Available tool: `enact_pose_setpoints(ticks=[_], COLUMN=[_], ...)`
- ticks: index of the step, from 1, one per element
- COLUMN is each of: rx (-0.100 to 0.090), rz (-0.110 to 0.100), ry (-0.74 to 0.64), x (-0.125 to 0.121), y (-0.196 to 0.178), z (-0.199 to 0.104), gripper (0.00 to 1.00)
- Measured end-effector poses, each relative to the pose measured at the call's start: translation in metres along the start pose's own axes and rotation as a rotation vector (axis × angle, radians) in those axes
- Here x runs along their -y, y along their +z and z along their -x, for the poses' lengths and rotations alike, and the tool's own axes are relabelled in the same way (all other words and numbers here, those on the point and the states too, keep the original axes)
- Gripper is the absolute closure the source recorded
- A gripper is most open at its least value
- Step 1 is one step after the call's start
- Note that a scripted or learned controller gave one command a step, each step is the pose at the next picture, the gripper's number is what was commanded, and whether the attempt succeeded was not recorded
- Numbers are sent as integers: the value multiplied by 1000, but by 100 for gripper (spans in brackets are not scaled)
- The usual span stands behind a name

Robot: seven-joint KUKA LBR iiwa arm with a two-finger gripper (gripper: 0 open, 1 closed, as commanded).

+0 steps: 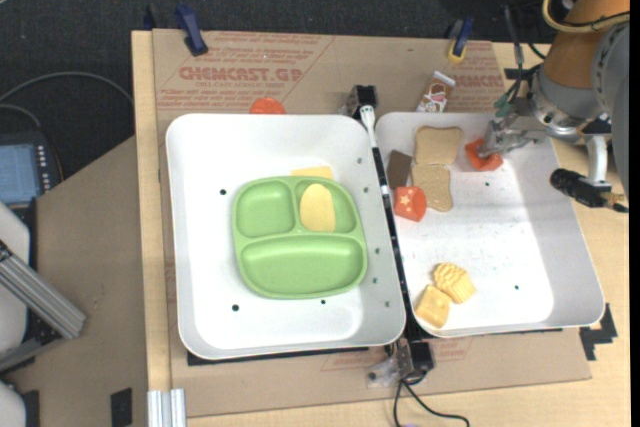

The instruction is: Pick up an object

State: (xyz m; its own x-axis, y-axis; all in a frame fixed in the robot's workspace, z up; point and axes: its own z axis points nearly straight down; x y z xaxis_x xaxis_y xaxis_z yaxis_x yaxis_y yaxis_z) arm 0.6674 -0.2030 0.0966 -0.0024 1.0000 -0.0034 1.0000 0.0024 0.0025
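A: Which step is in hand?

B: The reach, I judge. The gripper (pixel 497 141) is down in the right bin (pixel 560 265), at its far edge, right at a small red-orange object (pixel 482 157).

A: Is that object held?

B: I cannot tell. The claw meets it, but whether it is spread or pinching is too small to make out.

A: What else lies there?

B: Two tan bread-like slices (pixel 436 167) just beside the red-orange piece, a red block with a star (pixel 410 203) near the bins' shared wall, and yellow toy food pieces (pixel 445 293) toward the near edge. The left bin (pixel 200 245) bears a green divided plate (pixel 298 237) with a pale yellow piece (pixel 317 207) in one compartment.

A: And the next move?

B: Probably a firm close on the red-orange object, then a straight lift clear of the bread slices, checking that the piece comes up with it.
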Motion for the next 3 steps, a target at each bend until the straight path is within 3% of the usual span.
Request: enact_pose_setpoints(ticks=[1, 2, 3], rx=[-6, -2, -3], rz=[-6, 1, -2], ry=[-1, 4, 3], x=[54, 88, 87], y=[-50, -111, -107], z=[-61, -45, -46], gripper=[100, 100, 0])
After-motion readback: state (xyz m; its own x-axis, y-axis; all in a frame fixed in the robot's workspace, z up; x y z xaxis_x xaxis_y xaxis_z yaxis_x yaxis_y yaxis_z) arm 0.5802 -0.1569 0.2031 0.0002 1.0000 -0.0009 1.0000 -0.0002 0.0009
